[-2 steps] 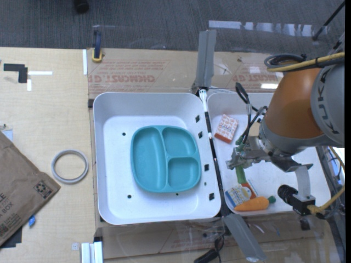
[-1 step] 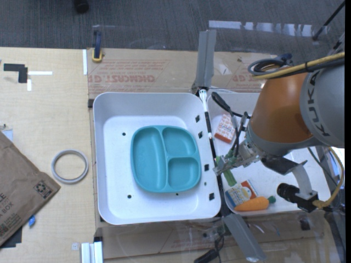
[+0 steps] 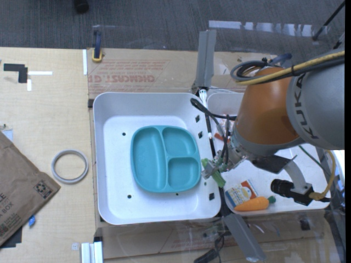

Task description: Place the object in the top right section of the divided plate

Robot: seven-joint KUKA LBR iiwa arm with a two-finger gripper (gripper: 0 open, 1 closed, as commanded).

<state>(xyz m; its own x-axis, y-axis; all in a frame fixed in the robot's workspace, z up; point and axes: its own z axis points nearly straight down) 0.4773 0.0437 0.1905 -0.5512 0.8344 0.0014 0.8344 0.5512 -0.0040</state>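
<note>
We are seeing a small green object (image 3: 215,175) at the pincer (image 3: 213,171), right over the seam between the two white bins (image 3: 101,163), though we cannot tell whether it is actually being pinched. The teal divided plate (image 3: 165,158) is lying just left of it. We are judging that the carry should be staying level and crossing the rim before lowering over the plate's top right section.

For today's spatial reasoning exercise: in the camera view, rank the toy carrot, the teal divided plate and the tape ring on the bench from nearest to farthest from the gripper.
From the gripper:
1. Toy carrot, in the right bin, just below and right.
2. Divided plate, in the left bin, to its left.
3. Tape ring, on the bench outside the bins, far left.
</note>
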